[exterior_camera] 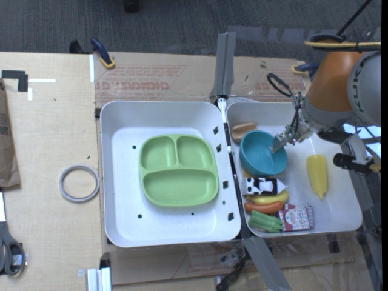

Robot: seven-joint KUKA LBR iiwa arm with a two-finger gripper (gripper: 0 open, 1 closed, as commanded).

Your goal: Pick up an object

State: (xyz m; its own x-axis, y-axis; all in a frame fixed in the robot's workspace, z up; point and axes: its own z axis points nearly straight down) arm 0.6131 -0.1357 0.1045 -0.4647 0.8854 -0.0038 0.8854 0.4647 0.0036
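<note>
- Red mirrored lettering is printed on the brown cardboard sheet (151, 77) that lies under the bins on the pale wooden table (48, 132); it is too faint to read with certainty.
- The small red-and-white printed carton (297, 217) in the right white bin (339, 223) bears a pattern, but its writing is too small to make out.
- The grey arm with the orange band (336, 80) reaches in from the right, and its gripper (284, 141) hangs over the right-hand rim of the round teal bowl (260, 152) in the right bin.
- The jaws are too small and blurred to judge; I cannot tell whether they are spread or closed, and nothing shows between them.
- Behind the bowl, by the bin's back wall, lies a tan bun-shaped toy (244, 129).
- Just in front of the bowl sits a black-and-white cow-patterned block (262, 186), with a yellow banana (268, 198), an orange-red carrot-like stick (264, 208) and a green pod-shaped toy (265, 221) crowded close below it.
- A yellow corn-like plastic piece (317, 174) lies apart, to the right of the bowl.
- The left white bin (115, 180) holds a pale green three-compartment plate (179, 170).
- On the table to the left are a grey ring (79, 182) and a blue-handled clamp (102, 52).
</note>
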